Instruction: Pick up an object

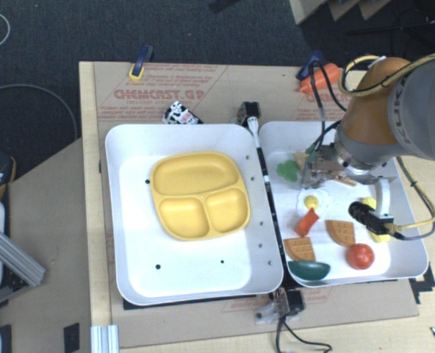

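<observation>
My gripper (319, 172) is low over the back part of the right bin (408, 259), hanging from the grey arm with the orange band. A green piece (287, 170) lies just to its left. A white and yellow egg piece (311, 201) lies just in front of it, with an orange carrot piece (306, 222) beyond that. Toward the bin's front are two tan waffle pieces (341, 232) (300, 248), a red tomato (361, 256) and a teal bowl (309, 271). I see nothing held.
The left bin (126, 263) holds a yellow divided plate (199, 195). A small black and white toy (181, 114) lies on the board behind the left bin. Clamps sit at the board's back edge (138, 63) (314, 79).
</observation>
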You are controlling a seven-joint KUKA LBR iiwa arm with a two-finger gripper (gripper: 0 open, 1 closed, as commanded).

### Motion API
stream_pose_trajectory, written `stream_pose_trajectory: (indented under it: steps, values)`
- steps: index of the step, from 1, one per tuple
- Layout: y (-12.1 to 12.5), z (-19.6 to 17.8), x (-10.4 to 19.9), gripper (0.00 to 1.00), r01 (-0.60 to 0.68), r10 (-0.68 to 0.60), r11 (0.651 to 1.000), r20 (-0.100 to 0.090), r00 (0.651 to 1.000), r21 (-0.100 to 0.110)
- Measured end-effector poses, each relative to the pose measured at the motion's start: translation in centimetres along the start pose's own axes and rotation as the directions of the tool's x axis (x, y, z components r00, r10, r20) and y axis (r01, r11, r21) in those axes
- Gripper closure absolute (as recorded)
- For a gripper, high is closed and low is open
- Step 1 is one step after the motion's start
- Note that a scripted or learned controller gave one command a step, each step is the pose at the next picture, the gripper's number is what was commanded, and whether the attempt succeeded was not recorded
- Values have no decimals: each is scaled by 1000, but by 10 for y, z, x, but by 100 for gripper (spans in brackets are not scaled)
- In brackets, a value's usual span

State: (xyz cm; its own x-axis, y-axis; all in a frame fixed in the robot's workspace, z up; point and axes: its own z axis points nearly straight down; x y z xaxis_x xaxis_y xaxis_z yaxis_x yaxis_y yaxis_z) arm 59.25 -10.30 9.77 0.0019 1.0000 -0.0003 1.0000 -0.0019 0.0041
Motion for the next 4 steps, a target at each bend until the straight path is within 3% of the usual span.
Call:
stream_pose_trajectory:
  steps: [3,4]
  values:
    - [-1,-130,0,100,3,-3,1000,1,1000,-3]
    - [-17,-138,47,100,7,-7,1000,-4,1000,6]
